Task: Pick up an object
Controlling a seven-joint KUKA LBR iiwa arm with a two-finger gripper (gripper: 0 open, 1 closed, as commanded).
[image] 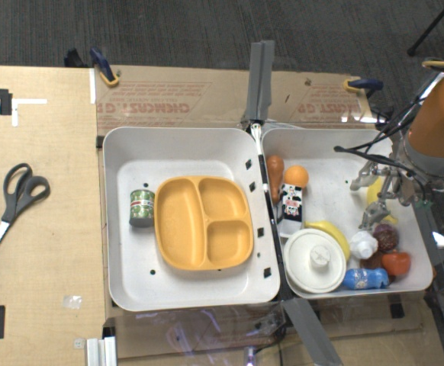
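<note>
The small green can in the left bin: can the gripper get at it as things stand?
Probably yes. The small green can lies in the open beside the yellow divided plate, with nothing over it, but the gripper hangs over the right bin and must cross over.

Glossy yellow plastic tray (204,223), smooth white plastic bins (115,227), matt cardboard sheet (176,99), shiny metal scissors (12,204)

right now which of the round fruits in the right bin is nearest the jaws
The dark red plum, just below the gripper at the bin's right side. The orange sits far off near the divider, and the red tomato lies further down.
</note>
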